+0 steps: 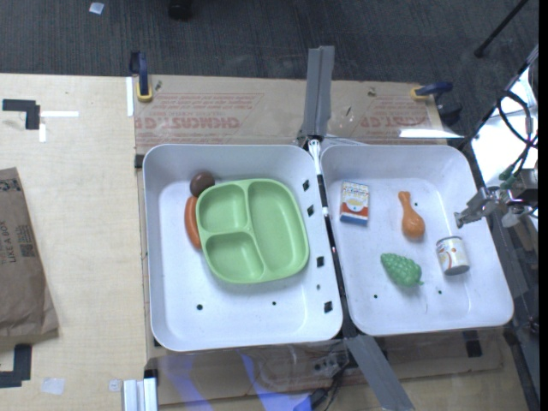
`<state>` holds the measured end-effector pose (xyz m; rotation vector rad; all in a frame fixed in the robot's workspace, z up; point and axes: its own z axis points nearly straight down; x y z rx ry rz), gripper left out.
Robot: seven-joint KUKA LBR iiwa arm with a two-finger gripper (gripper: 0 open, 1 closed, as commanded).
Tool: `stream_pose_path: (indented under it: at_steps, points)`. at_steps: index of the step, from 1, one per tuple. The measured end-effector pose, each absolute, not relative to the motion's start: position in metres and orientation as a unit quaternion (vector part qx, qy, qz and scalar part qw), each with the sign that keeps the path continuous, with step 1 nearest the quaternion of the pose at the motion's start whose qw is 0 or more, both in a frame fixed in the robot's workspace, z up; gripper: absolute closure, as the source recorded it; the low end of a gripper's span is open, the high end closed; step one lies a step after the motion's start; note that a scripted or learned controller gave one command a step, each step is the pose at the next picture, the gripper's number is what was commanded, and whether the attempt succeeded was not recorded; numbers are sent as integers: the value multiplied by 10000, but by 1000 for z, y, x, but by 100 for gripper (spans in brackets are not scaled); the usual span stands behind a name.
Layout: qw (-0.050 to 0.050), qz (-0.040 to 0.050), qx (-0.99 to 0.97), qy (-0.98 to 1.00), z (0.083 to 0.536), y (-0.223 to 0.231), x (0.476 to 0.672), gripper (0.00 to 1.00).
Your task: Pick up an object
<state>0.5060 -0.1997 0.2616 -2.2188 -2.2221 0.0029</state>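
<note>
Leftmost, on the desk (77,144), the left bin (156,264): holds a green divided plate (253,229), with a brown ball (202,183) touching its far-left corner and an orange sausage-like piece (191,223) tucked against its left edge. Well apart from the end effector, all three; poor candidates for this try.

Next, in the right bin (411,317): a small carton (354,203) at the far left, lying flat. Right of it, an orange drumstick toy (412,217), long axis running far to near, thin end far. Nearer than both, a green bumpy toy (401,269), roughly in the middle of the bin floor, long axis left to right.

Then the small can (452,255), close to the bin's right wall, apart from its neighbours. Looks tipped rather than upright, though hard to say for sure.

Lastly, at the right rim, the end effector (469,216): hangs over the bin's right edge, holding nothing. Spread or closed, cannot tell at this size.

Likely the relation that matters: lies just near and slightly left of the end effector, the can, closest of everything; drumstick next, off to the left. Probably calls for a short shift toward the near side and down.
</note>
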Motion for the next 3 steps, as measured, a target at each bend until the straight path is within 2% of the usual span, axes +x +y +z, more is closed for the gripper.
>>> stream_pose_path:
  at_steps: [1,2,3]
  points:
    - [9,14,-7414,-6710,185,-183,556,0]
    - [9,8,-8107,-5855,91,-164,576,0]
    - [-10,6,-7465,-6654,92,-172,616,0]
